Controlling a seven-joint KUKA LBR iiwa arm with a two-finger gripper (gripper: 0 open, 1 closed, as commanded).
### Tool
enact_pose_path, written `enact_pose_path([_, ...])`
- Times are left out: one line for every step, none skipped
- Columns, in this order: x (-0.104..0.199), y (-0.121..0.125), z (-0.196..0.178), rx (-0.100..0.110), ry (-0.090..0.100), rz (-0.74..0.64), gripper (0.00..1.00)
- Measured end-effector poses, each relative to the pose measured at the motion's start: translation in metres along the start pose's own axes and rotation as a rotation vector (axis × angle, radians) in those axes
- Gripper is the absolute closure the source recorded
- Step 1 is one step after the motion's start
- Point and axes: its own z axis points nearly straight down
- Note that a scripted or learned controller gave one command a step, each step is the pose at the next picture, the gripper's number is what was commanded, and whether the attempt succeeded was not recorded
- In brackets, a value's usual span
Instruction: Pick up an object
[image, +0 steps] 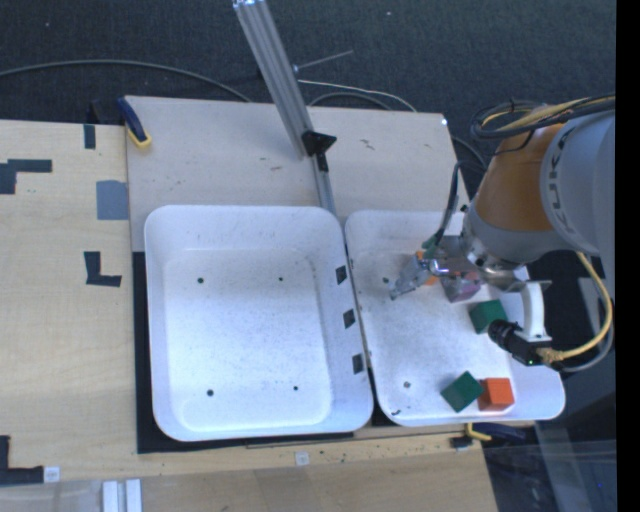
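Bench: wooden bench (60, 300) seen from above at a slant, with dark floor behind it and some black tape marks on its left part
Left bin: shallow white bin (160, 240) on the left, its floor speckled with small dark dots
Right bin: second white bin (385, 235) touching the first one along its right edge; all the objects lie in this one
Arm: grey arm (590, 180) with orange band (515, 185) comes in from the right and is bent down over the upper part of the right bin
Gripper: gripper (405, 285) hangs low above the floor of the right bin, fingers pointing to the left; how wide they stand I cannot tell, and no object is seen between them
Green block near wrist: green block (487, 316) lies just below the wrist, partly under the arm
Purple object: small purple piece (460, 290) just beside the gripper body, close above that green block; what it is I cannot tell
Lower blocks: dark green block (461, 391) and orange block (496, 394) lie side by side, touching, near the front right corner of the right bin, well apart from the gripper
Pole: metal pole (285, 85) leans across the back of the bench toward the place where the two bins meet
Cables: yellow and black cables (585, 340) hang around the arm on the right
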Motion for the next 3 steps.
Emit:
enact_pose_path([-0.031, 0.013, -0.13, 0.0, -0.003, 0.004, 0.0])
enact_pose_path([-0.018, 0.066, 0.019, 0.016, 0.0, 0.002, 0.0])
enact_pose_path([-0.067, 0.072, 0.088, 0.007, 0.001, 0.002, 0.0])
